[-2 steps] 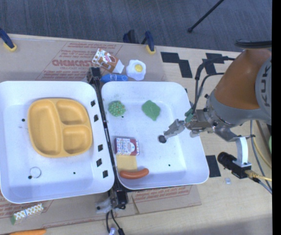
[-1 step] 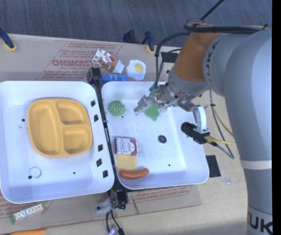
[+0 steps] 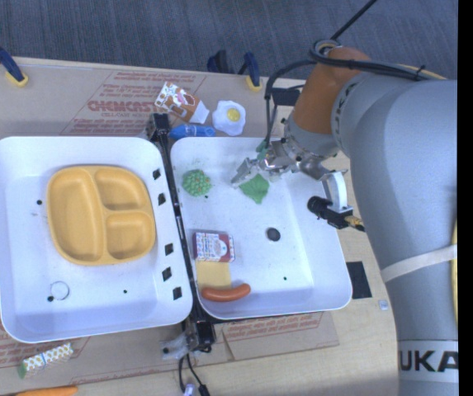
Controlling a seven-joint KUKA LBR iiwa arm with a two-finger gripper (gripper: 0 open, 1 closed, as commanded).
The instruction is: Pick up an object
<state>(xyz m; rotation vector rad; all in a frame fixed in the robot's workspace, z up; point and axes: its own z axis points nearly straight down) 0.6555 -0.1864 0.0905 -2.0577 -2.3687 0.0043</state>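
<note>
Grey arm (image 3: pixel 401 180) bulks largest, reaching in from the right over the right bin (image 3: pixel 327 291). Lower rim of that bin: orange sausage (image 3: pixel 225 291), yellow slice (image 3: pixel 213 272), red packet (image 3: pixel 212 245), bunched together. Left bin (image 3: pixel 13 304) carries a yellow divided tray (image 3: pixel 100 213). Farther up, the fingers (image 3: pixel 253 174) sit low at a green leafy piece (image 3: pixel 255 189), likely the pick target; apart or together, cannot tell. Green ball (image 3: pixel 196 182) lies just beside. Toy egg (image 3: pixel 230 117) rests on the table (image 3: pixel 71 89) beyond the bins.

Cardboard-covered bench (image 3: pixel 96 89) — two white bins (image 3: pixel 21 304); fried-egg toy (image 3: pixel 229 116)
</note>
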